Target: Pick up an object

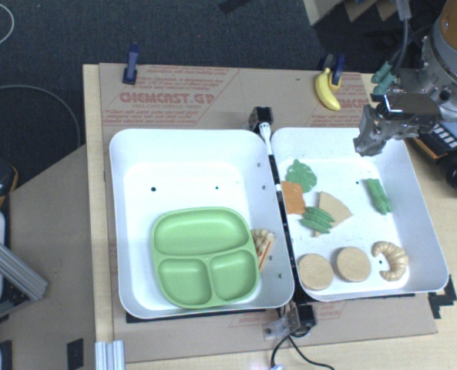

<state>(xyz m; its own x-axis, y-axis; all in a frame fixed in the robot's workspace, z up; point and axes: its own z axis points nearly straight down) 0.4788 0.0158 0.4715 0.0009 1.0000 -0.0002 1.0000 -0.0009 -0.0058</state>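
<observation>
My gripper (369, 142) hangs over the far edge of the right bin (425, 230), near its back right corner. Nothing shows in its grasp. In that bin lie a green leaf (301, 174), an orange piece (293, 199), a tan wedge (335, 206), a green pod cluster (317, 219), a green pickle (378, 195), two round tan biscuits (316, 271) (352, 264) and a croissant (391, 259). The pickle is the item closest to the gripper, a little nearer to the camera than it.
The left bin (136, 168) holds a green divided plate (205, 254) and a small tan pretzel-like item (262, 245) by its right wall. A yellow banana (327, 91) lies on the board behind the right bin. Clamps (131, 65) (260, 119) sit along the back.
</observation>
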